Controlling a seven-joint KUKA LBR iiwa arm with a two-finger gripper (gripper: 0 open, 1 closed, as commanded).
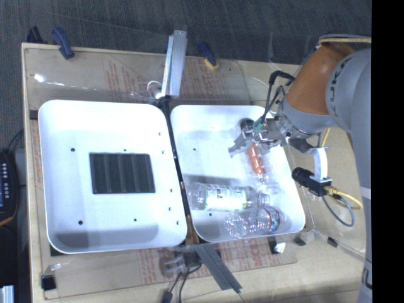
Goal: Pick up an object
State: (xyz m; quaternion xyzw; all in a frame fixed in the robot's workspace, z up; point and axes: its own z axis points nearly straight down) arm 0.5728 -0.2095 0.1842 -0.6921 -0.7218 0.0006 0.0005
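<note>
In the camera view we see two white bins side by side; the left bin (57, 169) carries a dark ribbed block (122, 173) near its middle, well apart from everything else; the right bin (202, 131) holds the things that we could pick. The gripper (247, 133) hangs in the upper right part of the right bin, under the orange band of the arm (319, 81); whether it is released or clenched we cannot tell, because the metal parts there run together.

Just below the gripper lies a small orange tube (255, 158), pointing down the frame; it seems to touch the gripper or to sit just beside it, and we cannot say which. Lower in the same bin lie a clear bottle with a pale label (222, 197) and, near the lower right corner, a crumpled clear bottle with a reddish band (255, 221); the two are touching or nearly so.

We judge that the grasp may fail here; the tube is thin and round, so it may roll aside or slip out when lifted; the clear bottles are smooth and crowd one another, so a try at one may push the other against the bin wall.
</note>
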